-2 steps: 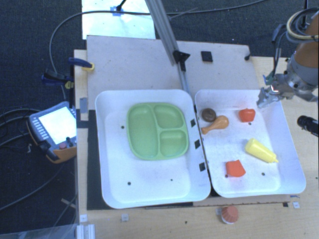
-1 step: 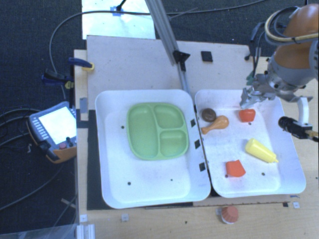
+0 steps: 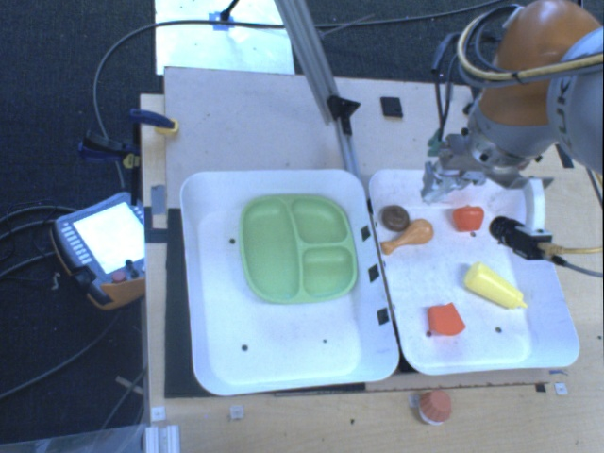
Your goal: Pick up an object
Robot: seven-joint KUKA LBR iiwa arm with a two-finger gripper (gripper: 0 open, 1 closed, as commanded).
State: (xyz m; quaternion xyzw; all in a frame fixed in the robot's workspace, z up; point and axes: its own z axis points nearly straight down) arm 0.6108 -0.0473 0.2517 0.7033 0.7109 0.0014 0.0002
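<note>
The gripper hangs over the far edge of the right bin, above its back left corner, and nothing can be seen between its tips; how wide it stands is too small and blurred to tell. All the loose things lie in this bin, which is likely why the arm reaches in here: a small red piece just beside the gripper, a brown round piece touching an orange drumstick-shaped toy, a yellow cone nearer the middle, and an orange-red block toward the front. They are spread apart (handy for a grasp from above). The red piece seems the likeliest target, being closest. The left bin carries a green divided plate, lying flat. One round reddish thing sits on the tabletop in front of the bins.
</note>
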